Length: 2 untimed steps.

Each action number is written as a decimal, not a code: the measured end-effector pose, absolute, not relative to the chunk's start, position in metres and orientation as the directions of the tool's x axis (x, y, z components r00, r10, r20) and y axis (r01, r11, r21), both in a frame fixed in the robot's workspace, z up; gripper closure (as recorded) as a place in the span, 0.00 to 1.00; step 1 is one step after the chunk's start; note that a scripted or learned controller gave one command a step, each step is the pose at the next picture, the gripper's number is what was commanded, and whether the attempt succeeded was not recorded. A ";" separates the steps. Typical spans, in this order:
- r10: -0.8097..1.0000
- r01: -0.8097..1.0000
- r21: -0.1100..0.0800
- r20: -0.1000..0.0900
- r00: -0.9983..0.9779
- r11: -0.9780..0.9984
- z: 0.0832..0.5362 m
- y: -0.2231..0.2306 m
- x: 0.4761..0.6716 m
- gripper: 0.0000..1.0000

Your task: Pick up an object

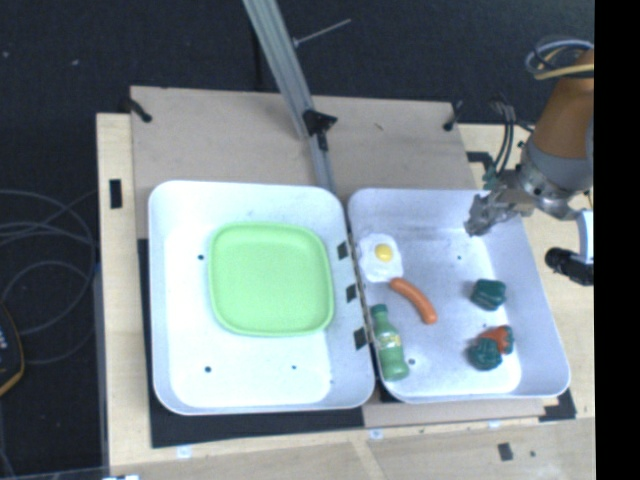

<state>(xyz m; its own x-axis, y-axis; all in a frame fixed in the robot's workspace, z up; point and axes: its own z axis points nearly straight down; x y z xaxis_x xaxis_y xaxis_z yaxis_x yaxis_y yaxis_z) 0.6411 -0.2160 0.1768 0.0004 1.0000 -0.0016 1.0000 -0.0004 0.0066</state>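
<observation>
The right bin (440, 223) holds a toy fried egg (381, 256), an orange hot dog (414, 300), a green bottle (388, 342) along its left wall, a dark green piece (488, 293) and a teal and orange piece (489, 348). My gripper (482, 215) hangs over the bin's upper right part, above and apart from all of these. Nothing shows between its fingers.
A light green plate (270, 278) lies in the left bin (180, 268). A grey metal pole (285, 63) slants up from between the bins at the back. The arm (562, 133) comes in from the right over the bench edge.
</observation>
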 end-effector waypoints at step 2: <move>1.000 1.000 0.006 -0.001 0.000 0.000 0.281 -0.208 0.628 1.00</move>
